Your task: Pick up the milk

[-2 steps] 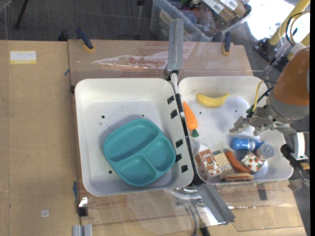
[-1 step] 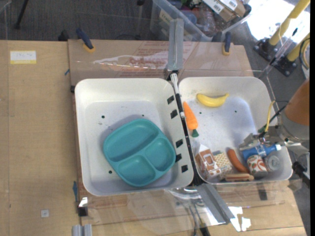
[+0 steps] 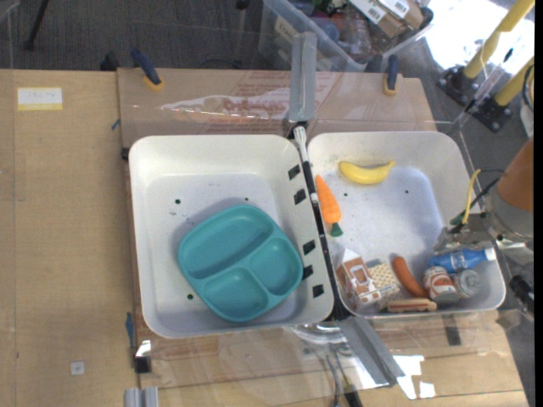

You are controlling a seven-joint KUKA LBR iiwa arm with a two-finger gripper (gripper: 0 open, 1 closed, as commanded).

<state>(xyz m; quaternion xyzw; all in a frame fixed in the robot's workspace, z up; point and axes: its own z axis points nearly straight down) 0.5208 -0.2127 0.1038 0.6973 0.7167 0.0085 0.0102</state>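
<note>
Wooden bench bore two shallow white bins side by side. A clear tub of mixed clutter sat beyond the bench at top.

Left bin held one teal divided plate, lying flat toward the near middle of the bin.

Right bin held all the small items.

The arm came in at the right edge, its orange part visible above the bin's right wall. The gripper was low over the right bin's near-right corner, with cables trailing above it. Whether it was open or closed could not be told, as it was too small and cluttered there. Nothing was clearly held.

The milk, a small brown-and-white carton, lay tipped over in the near-left part of the right bin, close to the divider between the bins. It was well apart from the gripper and to its left, with other items between them. There was no contact between the gripper and the milk.

A yellow banana lay at the far side of the right bin, curved ends up. An orange carrot with a green tip lay along the bin's left wall, between the banana and the milk. A blue-and-white object lay on its side right under the gripper; whether they touched was unclear. A red-and-white can lay on its side in the near-right corner, just below that object. A reddish sausage lay slanted between the milk and the can, just beside the milk.
</note>
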